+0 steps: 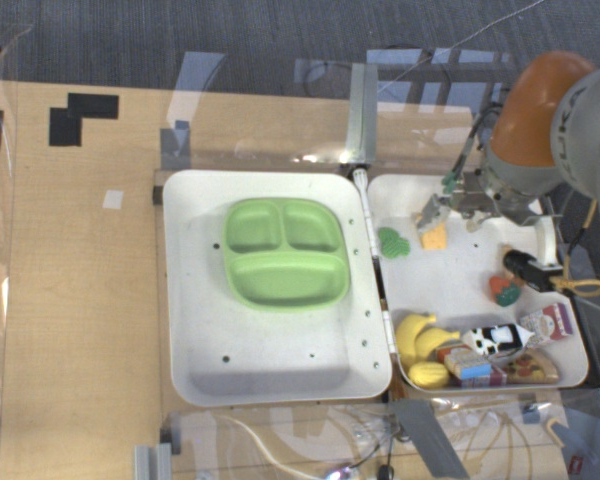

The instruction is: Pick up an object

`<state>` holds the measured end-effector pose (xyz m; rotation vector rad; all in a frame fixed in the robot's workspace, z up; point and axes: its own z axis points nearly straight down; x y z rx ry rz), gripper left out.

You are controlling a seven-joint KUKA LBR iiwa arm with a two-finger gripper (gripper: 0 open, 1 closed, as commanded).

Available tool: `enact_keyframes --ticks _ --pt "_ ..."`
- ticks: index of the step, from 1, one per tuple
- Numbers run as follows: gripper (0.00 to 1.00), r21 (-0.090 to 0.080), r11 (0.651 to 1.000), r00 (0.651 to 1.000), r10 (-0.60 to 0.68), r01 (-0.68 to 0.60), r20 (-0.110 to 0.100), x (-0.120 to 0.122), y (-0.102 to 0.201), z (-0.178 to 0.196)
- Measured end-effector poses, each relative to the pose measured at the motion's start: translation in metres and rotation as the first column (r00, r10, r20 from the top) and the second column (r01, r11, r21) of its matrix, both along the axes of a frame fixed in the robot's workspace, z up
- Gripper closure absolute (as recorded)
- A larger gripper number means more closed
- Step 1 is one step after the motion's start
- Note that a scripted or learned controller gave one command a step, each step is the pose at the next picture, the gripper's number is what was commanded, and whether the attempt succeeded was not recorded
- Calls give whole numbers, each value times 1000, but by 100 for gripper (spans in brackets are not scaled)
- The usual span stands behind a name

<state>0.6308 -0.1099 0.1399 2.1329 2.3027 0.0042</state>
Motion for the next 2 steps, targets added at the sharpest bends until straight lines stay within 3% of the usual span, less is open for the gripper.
enact_keyframes --ticks 1,2 --pt "0 -1 1000 1000 -17 17 9 1 -13 -50" --pt "100 0 1000 1000 -15 15 18 4 -11 -37"
